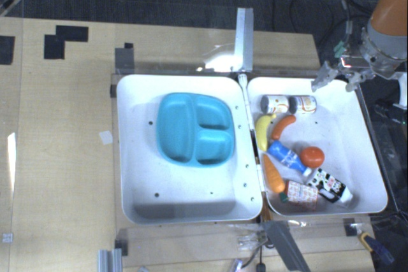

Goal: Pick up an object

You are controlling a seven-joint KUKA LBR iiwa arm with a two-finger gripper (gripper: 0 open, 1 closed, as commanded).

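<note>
Objects for picking lie heaped in the right bin point(363, 137), my landmark here: a can point(285, 104) near its far wall, a banana point(262, 132), a blue bottle point(287, 157), a tomato point(312, 156) and a carrot point(275, 177) toward its left side. I see my gripper point(336, 78) above the bin's far right corner, fingers spread, grasping nothing. I judge the pick unstarted: choosing, descending, closing and lifting all remain.

The pale wooden desk point(57, 156) bears two shallow white bins touching side by side, left bin point(137, 200) and right bin point(366, 137).
</note>
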